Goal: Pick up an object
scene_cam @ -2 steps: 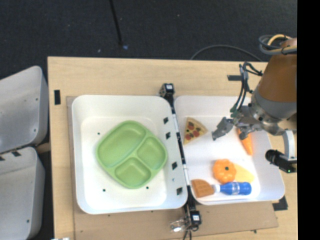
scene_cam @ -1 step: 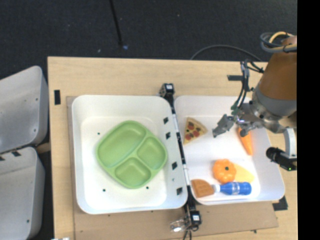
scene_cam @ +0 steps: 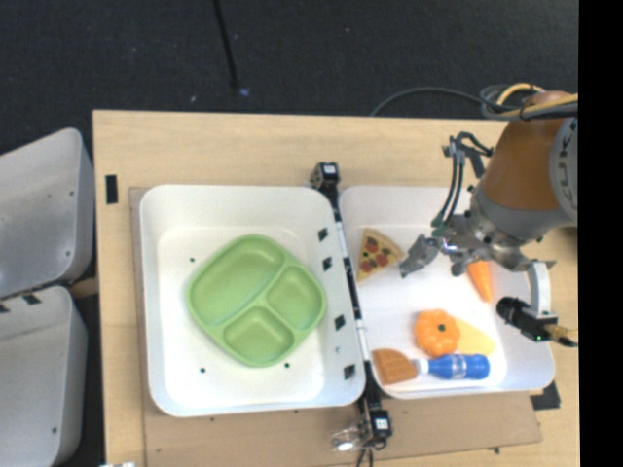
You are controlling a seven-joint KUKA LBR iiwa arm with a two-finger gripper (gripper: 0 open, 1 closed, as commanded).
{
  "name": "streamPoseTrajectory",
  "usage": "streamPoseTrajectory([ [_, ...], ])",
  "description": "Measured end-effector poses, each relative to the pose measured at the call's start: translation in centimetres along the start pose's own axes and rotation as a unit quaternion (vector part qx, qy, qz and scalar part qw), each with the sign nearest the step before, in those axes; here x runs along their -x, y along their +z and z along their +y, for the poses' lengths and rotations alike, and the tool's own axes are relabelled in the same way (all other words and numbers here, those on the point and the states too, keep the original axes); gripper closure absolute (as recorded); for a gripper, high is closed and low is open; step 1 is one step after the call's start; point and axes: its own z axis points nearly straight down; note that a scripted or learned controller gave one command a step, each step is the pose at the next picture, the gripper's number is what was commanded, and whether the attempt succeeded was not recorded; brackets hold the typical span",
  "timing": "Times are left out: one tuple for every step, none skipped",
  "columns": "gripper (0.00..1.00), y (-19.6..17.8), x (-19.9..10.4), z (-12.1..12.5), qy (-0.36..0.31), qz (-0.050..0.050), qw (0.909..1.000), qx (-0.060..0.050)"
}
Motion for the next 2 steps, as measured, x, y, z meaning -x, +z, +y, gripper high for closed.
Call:
streamPoseTrajectory([
  [0.00, 6.2, 0.6, 0.3, 0.001, 0.000, 1.0000, 0.000],
  [0.00, 8.9, 0.7, 0.3, 0.001, 0.000, 1.0000, 0.000],
])
